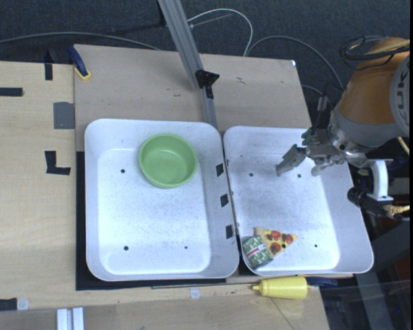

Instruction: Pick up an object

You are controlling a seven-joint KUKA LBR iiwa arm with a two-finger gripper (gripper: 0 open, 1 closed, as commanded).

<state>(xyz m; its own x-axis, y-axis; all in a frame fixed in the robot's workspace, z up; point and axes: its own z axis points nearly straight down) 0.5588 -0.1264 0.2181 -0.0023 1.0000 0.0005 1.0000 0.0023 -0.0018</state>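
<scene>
Bench with two shallow white bins side by side. Left bin (103,205) holds a green bowl (168,159), upright, in its upper half, well apart from the walls. Right bin (330,212) holds a pizza-slice toy (278,240) near its lower left corner, touching or just overlapping a small green-patterned item (256,251); too small to tell what that one is. Yellow bottle (283,288) lies on its side on the bench just below the right bin's lower rim, outside both bins.

Gripper (303,163) hangs over the upper part of the right bin, arm coming in from the right. Fingers (288,161) spread apart, nothing between them. Well apart from the pizza slice, well apart from the bowl.

Handling, as judged:
- Pizza slice looks flat, light, probably stiff plastic or rubber. Low profile against the bin floor makes it awkward; fingers would need to straddle the narrow width near the tip or crust and close low. Neighbouring item crowds one side, so a jaw may knock it.
- Bowl looks light and rigid with a smooth, likely slippery surface. Best hold is a pinch over the rim, one finger inside, one outside.
- No pick begun yet; either target calls for a clear sideways move, then descent.
</scene>
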